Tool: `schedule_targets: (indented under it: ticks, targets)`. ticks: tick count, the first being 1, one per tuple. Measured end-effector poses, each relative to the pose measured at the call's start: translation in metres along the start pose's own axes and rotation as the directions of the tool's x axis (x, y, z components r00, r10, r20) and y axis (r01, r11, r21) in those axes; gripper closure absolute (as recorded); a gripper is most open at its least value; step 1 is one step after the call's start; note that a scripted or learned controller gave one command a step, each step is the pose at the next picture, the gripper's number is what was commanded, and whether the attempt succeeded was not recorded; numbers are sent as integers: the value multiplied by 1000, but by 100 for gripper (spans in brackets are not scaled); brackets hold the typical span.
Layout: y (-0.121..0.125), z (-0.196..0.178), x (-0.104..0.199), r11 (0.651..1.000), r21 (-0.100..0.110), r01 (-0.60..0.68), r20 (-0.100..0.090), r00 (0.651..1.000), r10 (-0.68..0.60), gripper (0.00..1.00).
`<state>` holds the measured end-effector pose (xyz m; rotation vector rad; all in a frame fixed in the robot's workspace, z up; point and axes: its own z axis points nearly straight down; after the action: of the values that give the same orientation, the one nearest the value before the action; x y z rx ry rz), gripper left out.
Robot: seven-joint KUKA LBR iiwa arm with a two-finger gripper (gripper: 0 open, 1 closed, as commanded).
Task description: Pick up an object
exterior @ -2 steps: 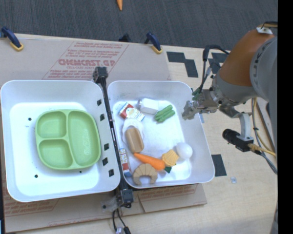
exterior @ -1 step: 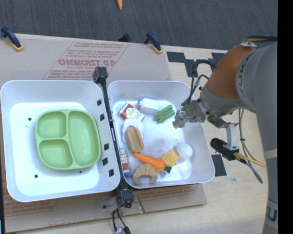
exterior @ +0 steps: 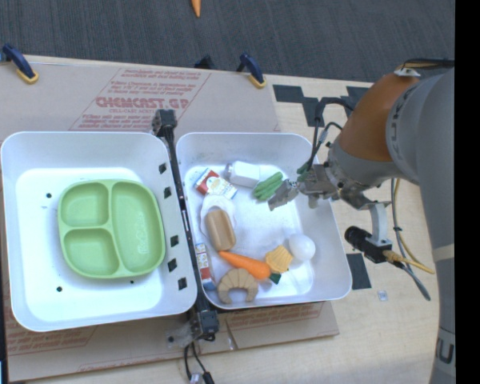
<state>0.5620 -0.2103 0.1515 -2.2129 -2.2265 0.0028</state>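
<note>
The right bin (exterior: 326,238) holds several toy foods. A green pea pod (exterior: 266,186) lies near its back right, and my gripper (exterior: 282,194) hovers right beside it, touching or nearly touching its right end. Below are a tan bread loaf (exterior: 219,229), an orange carrot (exterior: 244,264), a croissant (exterior: 238,286), a white egg (exterior: 302,248) and a yellow waffle piece (exterior: 279,258). A white bottle (exterior: 244,172) and a red-and-white packet (exterior: 212,184) sit at the back.
The left bin (exterior: 16,286) carries a green divided plate (exterior: 112,228). A black clamp bar (exterior: 176,206) runs between the bins. A small red carton (exterior: 202,264) lies along the right bin's left wall. The arm's wrist and cables hang over the right rim.
</note>
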Motion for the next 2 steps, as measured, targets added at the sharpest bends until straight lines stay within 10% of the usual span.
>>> schedule_targets:
  ticks: [1,2]
  targets:
    - [-64,60,8,1000,1,1,-1,1000,-1,0]
    - [-63,50,8,1000,0,6,0,1000,-6,100]
